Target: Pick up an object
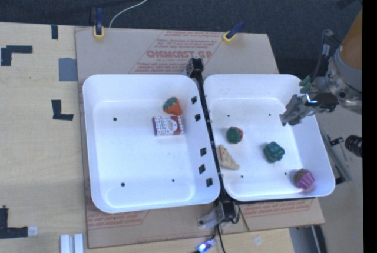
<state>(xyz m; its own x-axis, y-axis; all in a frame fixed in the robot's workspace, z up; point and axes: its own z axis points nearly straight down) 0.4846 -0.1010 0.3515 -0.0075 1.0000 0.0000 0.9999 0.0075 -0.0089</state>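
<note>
**Gripper over right bin's upper right edge, nothing held**

Bench (35, 146) light wood, black tape marks at frame left; a brown cardboard sheet (171, 52) lies under both bins, its red print too faint to read fully. Left bin (100, 187) fills frame centre-left, right bin (306, 128) centre-right, touching along a middle seam. Arm (353, 63) cut off at right edge of frame, mostly out of shot, orange band just peeking in. Gripper (291, 116) dark, blurry, hangs over the right bin's upper right part; can't tell if fingers are apart or together, nothing seen between them.

Left bin, upper middle: red-white carton (168, 125), label unreadable; orange-red toy fruit with green top (172, 105) just above it, close.

Right bin: dark green lumpy toy (273, 152) right of centre; green roundish toy with reddish spot (234, 135) left of centre; tan wedge (227, 157) near the seam, maybe bread, unclear; pink-magenta cupcake-like toy (304, 179) in lower right corner. All apart from gripper.
</note>
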